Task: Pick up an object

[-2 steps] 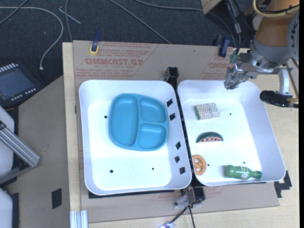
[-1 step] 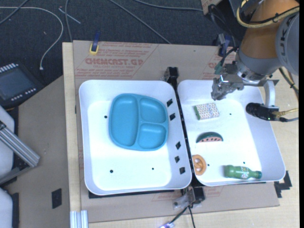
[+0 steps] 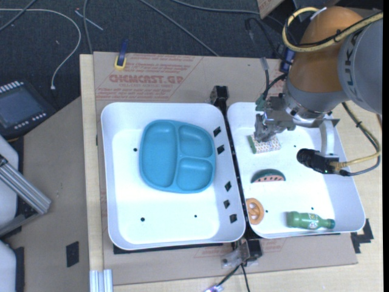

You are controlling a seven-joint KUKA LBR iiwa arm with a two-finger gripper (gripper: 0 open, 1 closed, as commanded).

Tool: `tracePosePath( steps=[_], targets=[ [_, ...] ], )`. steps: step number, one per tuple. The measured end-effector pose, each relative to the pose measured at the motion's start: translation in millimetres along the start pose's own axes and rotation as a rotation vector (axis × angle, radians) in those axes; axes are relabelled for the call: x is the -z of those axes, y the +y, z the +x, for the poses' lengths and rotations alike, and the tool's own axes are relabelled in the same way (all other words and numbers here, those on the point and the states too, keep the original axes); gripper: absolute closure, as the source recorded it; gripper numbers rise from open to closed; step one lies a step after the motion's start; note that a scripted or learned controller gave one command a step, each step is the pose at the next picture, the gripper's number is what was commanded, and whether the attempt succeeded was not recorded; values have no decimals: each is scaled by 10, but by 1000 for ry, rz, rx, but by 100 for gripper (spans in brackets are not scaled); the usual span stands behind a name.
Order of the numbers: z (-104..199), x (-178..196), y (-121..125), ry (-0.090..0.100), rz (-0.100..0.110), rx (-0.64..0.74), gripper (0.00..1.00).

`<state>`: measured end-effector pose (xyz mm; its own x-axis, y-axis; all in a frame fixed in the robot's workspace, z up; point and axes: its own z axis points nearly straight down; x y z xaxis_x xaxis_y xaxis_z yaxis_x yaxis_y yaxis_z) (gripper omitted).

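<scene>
Patterned packet (image 3: 265, 145) is seen near the far edge of the right bin (image 3: 343, 193), directly under the gripper (image 3: 265, 128). Jaw state cannot be told. A slip is judged possible, the packet being flat and thin.

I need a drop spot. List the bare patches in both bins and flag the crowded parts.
Left bin: a bare strip along the near wall, below the blue divided plate, and a narrow margin at its left.
Right bin: some bare floor between the watermelon slice and the green bottle.
Crowded: the far part under the tool, and the near-left corner by the pretzel.
</scene>
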<state>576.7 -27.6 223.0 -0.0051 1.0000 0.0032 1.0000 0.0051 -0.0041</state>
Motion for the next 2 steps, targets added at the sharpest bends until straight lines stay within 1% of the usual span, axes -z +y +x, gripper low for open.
tracePosePath(
  steps=[1, 2],
  targets=[
    [377, 8, -369, 0, 1, -1, 100],
    [909, -17, -533, 0, 0, 1, 100]
  ],
)
